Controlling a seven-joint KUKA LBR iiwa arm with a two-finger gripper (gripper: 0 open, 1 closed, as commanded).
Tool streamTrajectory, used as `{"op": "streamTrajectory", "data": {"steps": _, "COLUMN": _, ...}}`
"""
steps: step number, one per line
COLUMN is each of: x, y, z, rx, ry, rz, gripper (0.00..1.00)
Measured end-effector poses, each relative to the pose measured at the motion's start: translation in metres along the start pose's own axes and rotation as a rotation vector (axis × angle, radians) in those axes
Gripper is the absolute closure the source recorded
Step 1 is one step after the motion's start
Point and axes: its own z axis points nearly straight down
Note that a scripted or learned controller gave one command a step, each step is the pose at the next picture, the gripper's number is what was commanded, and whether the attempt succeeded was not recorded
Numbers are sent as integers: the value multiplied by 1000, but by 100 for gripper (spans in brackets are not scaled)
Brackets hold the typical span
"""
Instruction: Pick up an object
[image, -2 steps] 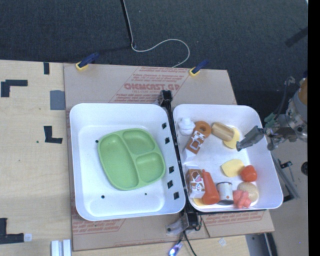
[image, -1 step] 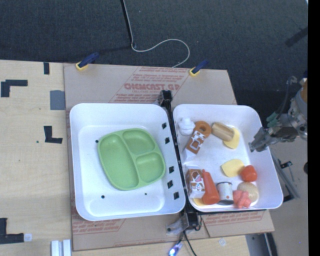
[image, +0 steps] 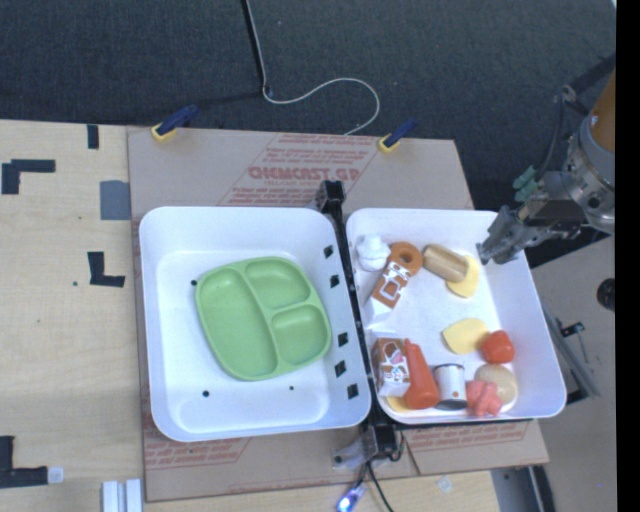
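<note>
The gripper (image: 497, 248) hangs over the far right rim of the right bin (image: 540, 330); whether its jaws are spread or closed cannot be told from this view, and nothing shows between them. Just left of it in that bin lie a bread roll (image: 446, 263), a doughnut (image: 404, 254) and a white bottle (image: 371, 251); nearer the front sit a tomato (image: 498, 347), a yellow piece (image: 464, 335) and a red bottle (image: 419, 380). The left bin (image: 170, 300) carries a green divided plate (image: 263, 317).
</note>
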Motion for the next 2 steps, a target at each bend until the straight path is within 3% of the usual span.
{"op": "streamTrajectory", "data": {"steps": 1, "x": 55, "y": -1, "z": 101, "rx": 10, "ry": 2, "rz": 4, "gripper": 100}}
{"op": "streamTrajectory", "data": {"steps": 2, "x": 106, "y": 0, "z": 19, "rx": 1, "ry": 2, "rz": 0, "gripper": 100}}
